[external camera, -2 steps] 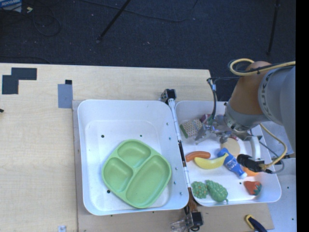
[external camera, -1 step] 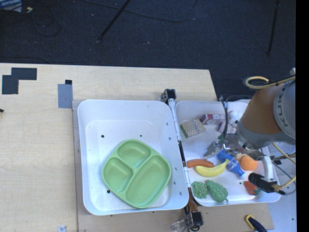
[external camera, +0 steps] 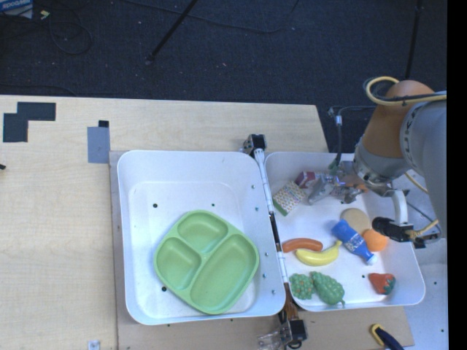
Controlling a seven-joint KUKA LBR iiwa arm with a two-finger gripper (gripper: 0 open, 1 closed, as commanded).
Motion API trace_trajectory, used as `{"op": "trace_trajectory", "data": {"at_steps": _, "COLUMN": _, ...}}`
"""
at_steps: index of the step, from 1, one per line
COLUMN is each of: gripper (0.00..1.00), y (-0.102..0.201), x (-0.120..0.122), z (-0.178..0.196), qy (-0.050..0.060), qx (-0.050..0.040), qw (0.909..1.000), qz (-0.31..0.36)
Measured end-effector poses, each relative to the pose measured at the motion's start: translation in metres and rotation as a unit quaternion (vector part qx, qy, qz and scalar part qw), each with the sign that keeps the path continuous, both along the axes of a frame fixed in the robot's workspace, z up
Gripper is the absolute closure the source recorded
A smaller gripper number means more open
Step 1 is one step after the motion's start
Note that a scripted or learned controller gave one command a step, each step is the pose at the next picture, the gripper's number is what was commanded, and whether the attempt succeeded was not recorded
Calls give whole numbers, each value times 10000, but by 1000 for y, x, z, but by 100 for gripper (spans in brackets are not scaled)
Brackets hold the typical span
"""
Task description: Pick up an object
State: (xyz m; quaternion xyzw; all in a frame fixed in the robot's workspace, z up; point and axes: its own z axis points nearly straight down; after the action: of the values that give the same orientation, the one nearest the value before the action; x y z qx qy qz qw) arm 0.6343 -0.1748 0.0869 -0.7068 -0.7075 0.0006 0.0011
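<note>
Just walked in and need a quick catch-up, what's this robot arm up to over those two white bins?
The grey arm reaches in from the right, its gripper low over the back of the right bin, near a small checkered packet. I can't see it holding anything. Toy food lies around it: a hot dog, a banana, a blue bottle and green vegetables. The left bin holds a green divided plate.

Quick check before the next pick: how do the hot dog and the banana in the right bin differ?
The hot dog is orange-red; the banana is yellow. The hot dog lies almost straight, while the banana curves with its ends turned up. The hot dog sits nearer the divider between the bins, the banana just below it and further right. Both are small toy foods lying flat and close together on the right bin floor.
</note>
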Motion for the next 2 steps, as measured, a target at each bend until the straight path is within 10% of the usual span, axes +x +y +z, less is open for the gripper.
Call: {"op": "trace_trajectory", "data": {"at_steps": 2, "gripper": 0, "y": -35, "x": -85, "z": 1, "qy": -1, "qx": -2, "qw": 10000, "qz": -11}}
